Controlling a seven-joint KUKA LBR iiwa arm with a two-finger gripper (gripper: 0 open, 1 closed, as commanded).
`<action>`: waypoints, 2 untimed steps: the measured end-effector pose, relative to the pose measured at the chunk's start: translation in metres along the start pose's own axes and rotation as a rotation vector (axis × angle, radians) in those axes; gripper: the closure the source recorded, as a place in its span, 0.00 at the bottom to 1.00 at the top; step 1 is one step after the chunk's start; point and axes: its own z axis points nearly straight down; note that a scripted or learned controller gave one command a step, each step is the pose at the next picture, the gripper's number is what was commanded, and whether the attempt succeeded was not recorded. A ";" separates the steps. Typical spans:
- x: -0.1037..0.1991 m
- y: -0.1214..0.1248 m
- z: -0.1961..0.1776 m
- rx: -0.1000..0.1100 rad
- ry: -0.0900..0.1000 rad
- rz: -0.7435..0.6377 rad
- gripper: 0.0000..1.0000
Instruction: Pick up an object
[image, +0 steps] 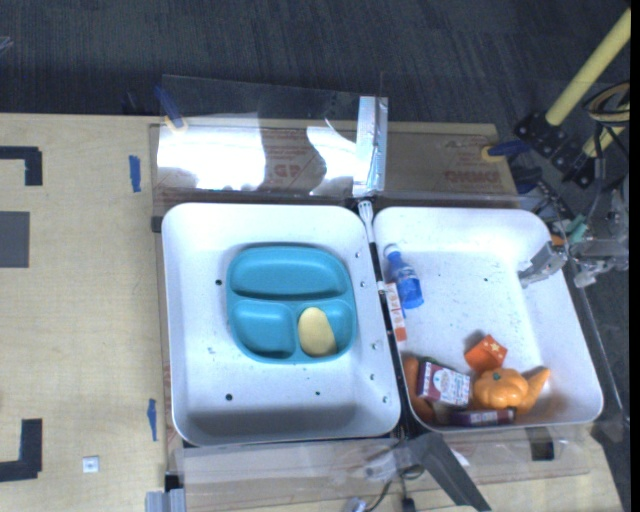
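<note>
judging from where things lie, you have the whole pick ahead of you: nothing is lifted and nothing sits in the hand. you can see the hand at the right bin's far right rim, up by the top corner, with what looks like pale metal fingers reaching just over the edge; whether those are spread or closed you cannot tell, the detail is too small and cluttered by cables behind it. your candidates are all in the right bin: a blue bottle lying along the left wall near the divider, and a cluster at the near edge made of a dark red carton, a small orange-red block just above it, and an orange pumpkin-like toy touching the carton's right side. the left bin holds a teal divided tray with a yellow egg-shaped piece in its lower right compartment. the hand is well apart from the cluster and from the bottle, so what remains, by my reading, is choosing a target, travelling over it, descending, closing and raising. the bottle lies alone and may be the cleaner choice; the crowded pile could foul a grasp.
</note>
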 end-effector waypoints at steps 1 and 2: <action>-0.009 0.020 0.079 0.004 0.002 -0.139 0.00; 0.035 -0.046 0.155 -0.008 -0.002 -0.204 0.00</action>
